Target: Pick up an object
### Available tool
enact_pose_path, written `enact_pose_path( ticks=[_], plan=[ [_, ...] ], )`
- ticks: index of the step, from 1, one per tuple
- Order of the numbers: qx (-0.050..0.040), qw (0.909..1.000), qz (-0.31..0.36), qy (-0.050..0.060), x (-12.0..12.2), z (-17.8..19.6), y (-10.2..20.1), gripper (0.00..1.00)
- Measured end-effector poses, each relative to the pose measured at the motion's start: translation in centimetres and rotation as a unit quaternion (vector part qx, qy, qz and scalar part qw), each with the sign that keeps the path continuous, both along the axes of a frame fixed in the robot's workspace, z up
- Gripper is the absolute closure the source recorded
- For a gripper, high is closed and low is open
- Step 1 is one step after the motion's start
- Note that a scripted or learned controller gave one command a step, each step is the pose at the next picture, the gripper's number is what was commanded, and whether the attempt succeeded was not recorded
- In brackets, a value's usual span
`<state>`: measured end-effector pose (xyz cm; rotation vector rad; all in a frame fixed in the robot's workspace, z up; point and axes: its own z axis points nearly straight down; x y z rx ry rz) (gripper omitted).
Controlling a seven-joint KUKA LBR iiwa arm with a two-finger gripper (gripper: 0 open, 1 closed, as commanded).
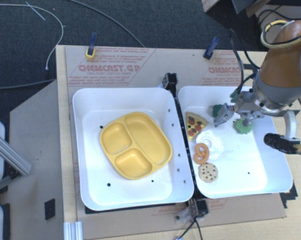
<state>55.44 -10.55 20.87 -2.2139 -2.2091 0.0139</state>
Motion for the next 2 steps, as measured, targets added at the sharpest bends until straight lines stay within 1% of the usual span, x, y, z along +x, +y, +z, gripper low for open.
enact_pose_path(
  ticks=[1,2],
  plan=[
    [-0.0009,1.0,0.001,-0.007,0.3,0.7,0.0,0.0],
    [-0.0004,1.0,0.001,-0.004,-0.6,-4.5,0.8,0.0]
  ],
)
